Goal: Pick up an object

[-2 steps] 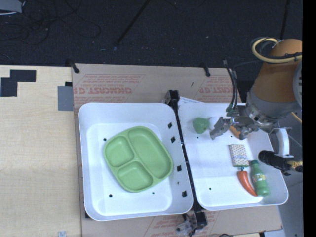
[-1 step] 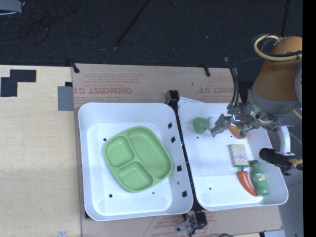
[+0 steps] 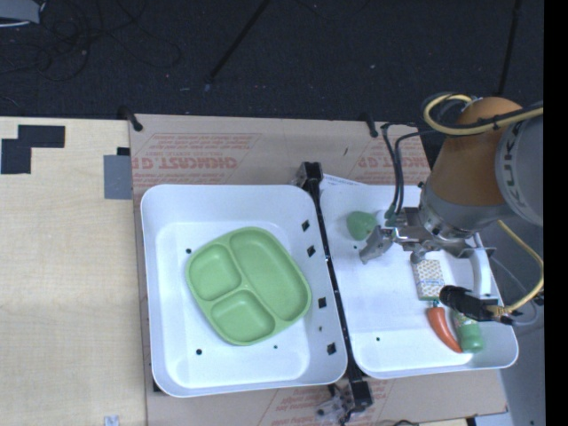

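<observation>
The nearest items lie in the right bin (image 3: 390, 353): an orange carrot-shaped toy (image 3: 441, 327) with a green top, beside a black part of the arm. Just beyond it lies a small patterned rectangular packet (image 3: 429, 278). The left bin (image 3: 169, 211) holds a smooth green three-compartment plate (image 3: 247, 285). The gripper (image 3: 397, 240) hangs above the right bin, fingers spread apart, nothing between them. Farther back, a rounded green object (image 3: 359, 224) rests near the gripper.

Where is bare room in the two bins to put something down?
Right bin: its floor between the divider and the carrot is bare. Left bin: a bare margin rings the green plate. Crowded: the right bin's far corner, with the pincer, green ball and patterned card.
</observation>
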`<state>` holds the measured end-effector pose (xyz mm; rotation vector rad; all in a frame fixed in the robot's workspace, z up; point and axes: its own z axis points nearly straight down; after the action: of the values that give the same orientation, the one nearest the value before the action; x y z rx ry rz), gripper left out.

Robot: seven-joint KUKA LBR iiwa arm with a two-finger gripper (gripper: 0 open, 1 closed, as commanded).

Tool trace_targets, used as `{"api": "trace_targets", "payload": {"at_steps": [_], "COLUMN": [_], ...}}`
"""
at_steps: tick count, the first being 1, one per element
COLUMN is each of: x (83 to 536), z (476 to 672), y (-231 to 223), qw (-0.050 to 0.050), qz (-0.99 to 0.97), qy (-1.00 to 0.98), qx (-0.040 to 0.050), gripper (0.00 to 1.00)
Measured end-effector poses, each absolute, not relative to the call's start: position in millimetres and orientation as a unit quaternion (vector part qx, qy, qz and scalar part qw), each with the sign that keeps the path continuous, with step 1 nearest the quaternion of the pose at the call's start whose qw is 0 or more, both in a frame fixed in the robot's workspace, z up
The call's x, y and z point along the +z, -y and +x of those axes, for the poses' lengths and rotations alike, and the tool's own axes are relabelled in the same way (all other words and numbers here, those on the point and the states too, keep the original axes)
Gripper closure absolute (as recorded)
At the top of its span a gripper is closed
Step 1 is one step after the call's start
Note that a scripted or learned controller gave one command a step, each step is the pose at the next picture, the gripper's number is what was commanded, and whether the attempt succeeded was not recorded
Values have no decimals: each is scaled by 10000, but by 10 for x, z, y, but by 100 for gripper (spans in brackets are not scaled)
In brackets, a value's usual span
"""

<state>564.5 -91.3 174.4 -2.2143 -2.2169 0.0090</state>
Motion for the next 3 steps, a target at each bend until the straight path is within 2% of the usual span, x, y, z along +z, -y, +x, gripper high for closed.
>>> {"api": "trace_targets", "payload": {"at_steps": [1, 2, 3], "x": [1106, 857, 973], "z": [5662, 5652, 5653], "y": [928, 916, 937], "qw": [43, 27, 22], "qz": [-7072, -7074, -7097], "qy": [7070, 7068, 7045], "qx": [31, 19, 17], "gripper": [0, 0, 100]}}
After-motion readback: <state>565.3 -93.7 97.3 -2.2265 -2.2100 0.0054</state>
